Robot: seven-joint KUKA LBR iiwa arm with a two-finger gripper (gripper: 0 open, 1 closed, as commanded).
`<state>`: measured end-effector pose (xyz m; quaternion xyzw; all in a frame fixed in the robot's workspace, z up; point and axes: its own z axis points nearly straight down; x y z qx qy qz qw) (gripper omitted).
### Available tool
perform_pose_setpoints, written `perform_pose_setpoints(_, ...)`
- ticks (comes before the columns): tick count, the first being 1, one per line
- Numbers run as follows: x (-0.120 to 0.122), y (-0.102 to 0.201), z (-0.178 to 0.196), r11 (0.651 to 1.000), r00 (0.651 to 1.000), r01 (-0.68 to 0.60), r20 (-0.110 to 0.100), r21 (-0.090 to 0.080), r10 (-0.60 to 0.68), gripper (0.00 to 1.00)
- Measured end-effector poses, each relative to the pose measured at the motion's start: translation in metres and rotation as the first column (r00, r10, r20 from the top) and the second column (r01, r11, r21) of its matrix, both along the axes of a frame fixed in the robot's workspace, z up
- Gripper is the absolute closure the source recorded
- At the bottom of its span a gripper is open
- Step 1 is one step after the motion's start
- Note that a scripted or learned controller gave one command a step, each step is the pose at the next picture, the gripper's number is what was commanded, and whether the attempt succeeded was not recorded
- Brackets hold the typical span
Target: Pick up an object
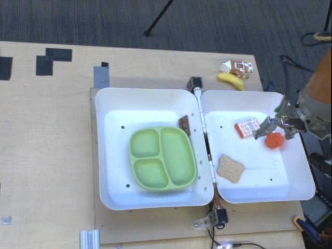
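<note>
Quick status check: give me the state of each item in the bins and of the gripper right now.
green divided plate: flat in left bin, compartments bare
brown piece: left bin, beside plate
red-and-white packet: lying flat, right bin
orange-red object: right bin, under gripper
toast-shaped piece: flat, right bin
gripper: open, low over orange-red object

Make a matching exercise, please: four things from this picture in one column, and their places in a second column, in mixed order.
Things:
1. green divided plate
2. banana
3. orange-red object
4. toast-shaped piece

Places:
A. on the bench behind the bins
B. in the right bin, near the gripper
C. in the left bin
D. in the right bin, front part near the divider

Pairs: 1-C, 2-A, 3-B, 4-D
</note>
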<state>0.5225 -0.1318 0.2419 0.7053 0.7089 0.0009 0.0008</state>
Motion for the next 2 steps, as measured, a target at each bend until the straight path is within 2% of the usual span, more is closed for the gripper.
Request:
perform_pose_setpoints(1,-0.036,-0.057,-0.09,1.0,1.0,0.004,-0.002,0.0,-0.004,0.0)
perform_pose_setpoints(2,-0.034,-0.028,-0.156,1.0,1.0,0.002,0.003,-0.001,-0.002,0.0)
